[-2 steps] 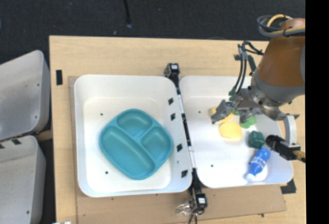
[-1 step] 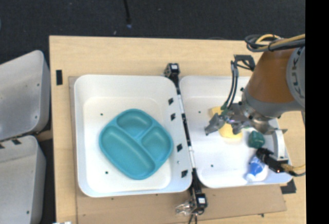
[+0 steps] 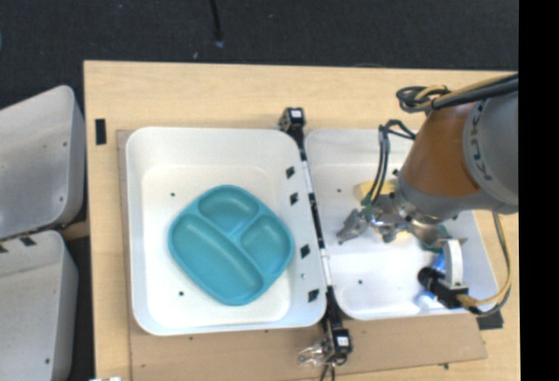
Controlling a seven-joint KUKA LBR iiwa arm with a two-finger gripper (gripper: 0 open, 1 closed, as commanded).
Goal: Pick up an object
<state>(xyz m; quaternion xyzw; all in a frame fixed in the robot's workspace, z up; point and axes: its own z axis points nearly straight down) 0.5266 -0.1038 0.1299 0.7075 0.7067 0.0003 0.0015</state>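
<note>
1. Landmark: the divider (image 3: 307,196) that runs between the two white bins, from the clip at the far edge to the clip at the near edge of the wooden surface (image 3: 218,95).

2. The clearest object to pick is the teal divided plate (image 3: 231,244). It lies flat in the left bin (image 3: 140,196), just left of the divider, with its nearest rim close to it but apart.

3. The plate's long axis runs on a slant, from the far-left end down to the near-right end, roughly towards the near half of the divider.

4. The gripper (image 3: 362,224) sits low in the right bin (image 3: 367,301), just right of the divider, under the orange-banded wrist. I cannot tell whether it is open or closed, and nothing can be seen gripped in it.

5. A small yellowish thing (image 3: 367,191) lies just beyond the gripper, on the divider's right side, partly hidden by cables; its kind is unclear.

6. Judgement: the plate lies straight across the divider from the gripper, so reaching it means lifting clear of the divider first; the yellowish thing is much nearer.
</note>
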